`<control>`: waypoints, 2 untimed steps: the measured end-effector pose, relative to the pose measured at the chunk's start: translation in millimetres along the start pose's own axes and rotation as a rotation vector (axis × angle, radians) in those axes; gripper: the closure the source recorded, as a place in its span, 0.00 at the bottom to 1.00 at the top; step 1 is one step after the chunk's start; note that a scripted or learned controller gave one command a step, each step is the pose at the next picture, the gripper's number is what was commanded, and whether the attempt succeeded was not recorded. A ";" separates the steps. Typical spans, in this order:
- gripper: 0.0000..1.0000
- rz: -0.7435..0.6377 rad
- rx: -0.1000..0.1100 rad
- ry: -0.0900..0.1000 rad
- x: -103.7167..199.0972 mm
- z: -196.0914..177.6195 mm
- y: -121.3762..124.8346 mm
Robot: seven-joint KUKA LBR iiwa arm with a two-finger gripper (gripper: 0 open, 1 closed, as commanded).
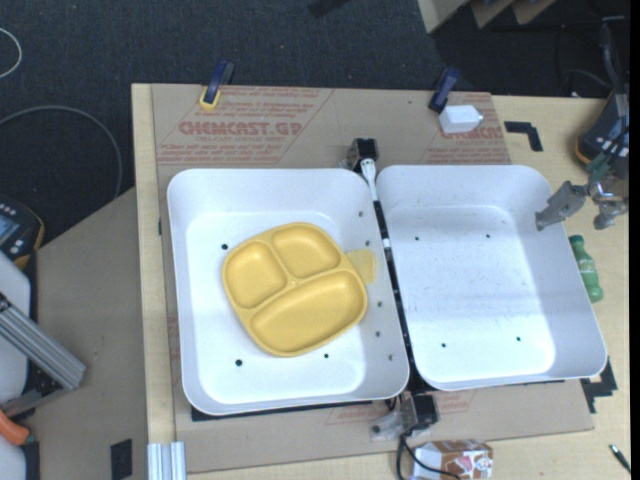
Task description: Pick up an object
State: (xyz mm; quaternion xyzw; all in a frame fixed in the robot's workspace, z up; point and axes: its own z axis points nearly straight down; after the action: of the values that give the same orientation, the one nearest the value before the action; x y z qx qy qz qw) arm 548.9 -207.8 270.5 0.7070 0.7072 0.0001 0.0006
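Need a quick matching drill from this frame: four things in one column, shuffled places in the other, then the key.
Things:
1. yellow divided plate
2. gripper
3. green bottle
4. white block

Places:
A. on the cardboard behind the right bin
B. inside the left bin
C. over the right bin's far right rim
D. on the bench just outside the right bin's right wall

Pairs: 1-B, 2-C, 3-D, 4-A
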 end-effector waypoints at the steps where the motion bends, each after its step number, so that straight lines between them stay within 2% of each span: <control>1: 0.00 -0.005 -0.008 0.000 58.9 -97.0 -63.4; 2: 0.00 -0.003 -0.021 -0.004 86.0 -274.4 -69.0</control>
State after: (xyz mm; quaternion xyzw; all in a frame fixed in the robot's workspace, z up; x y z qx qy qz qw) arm 479.6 -121.6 544.8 0.7059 0.7082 0.0061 0.0092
